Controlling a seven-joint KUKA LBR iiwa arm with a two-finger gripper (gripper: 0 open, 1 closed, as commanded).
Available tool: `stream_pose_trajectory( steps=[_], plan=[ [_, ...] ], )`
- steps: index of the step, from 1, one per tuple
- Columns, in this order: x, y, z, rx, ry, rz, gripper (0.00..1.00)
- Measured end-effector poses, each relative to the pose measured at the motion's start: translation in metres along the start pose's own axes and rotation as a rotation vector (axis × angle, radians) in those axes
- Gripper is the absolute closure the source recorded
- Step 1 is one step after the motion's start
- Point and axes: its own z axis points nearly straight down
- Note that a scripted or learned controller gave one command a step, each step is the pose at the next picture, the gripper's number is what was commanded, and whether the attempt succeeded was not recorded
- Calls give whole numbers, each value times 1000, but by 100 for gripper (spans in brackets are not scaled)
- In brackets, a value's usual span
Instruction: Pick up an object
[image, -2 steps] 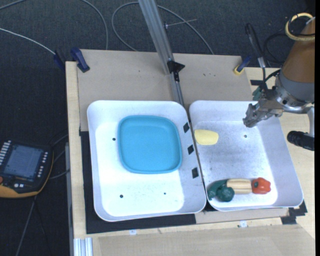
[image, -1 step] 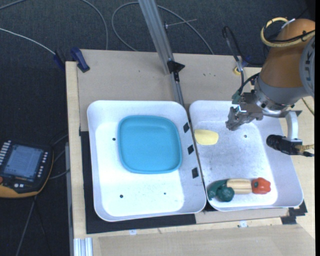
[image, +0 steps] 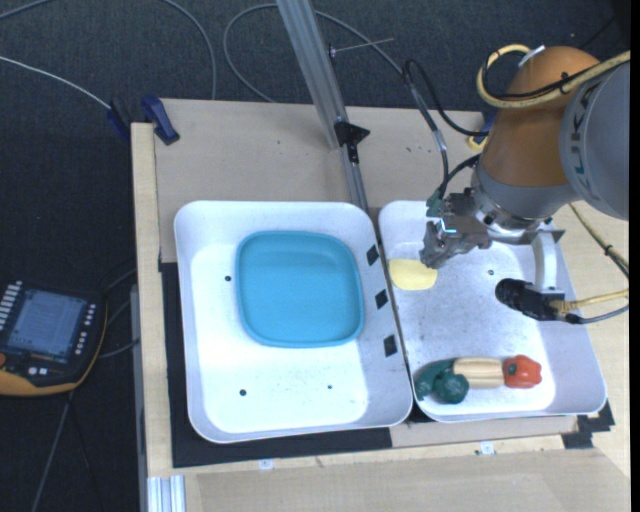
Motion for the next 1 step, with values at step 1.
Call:
stream_pose_trajectory(
  steps=[1],
  plan=[
    [53,1,-10,-2,0,-1,100]
  ],
)
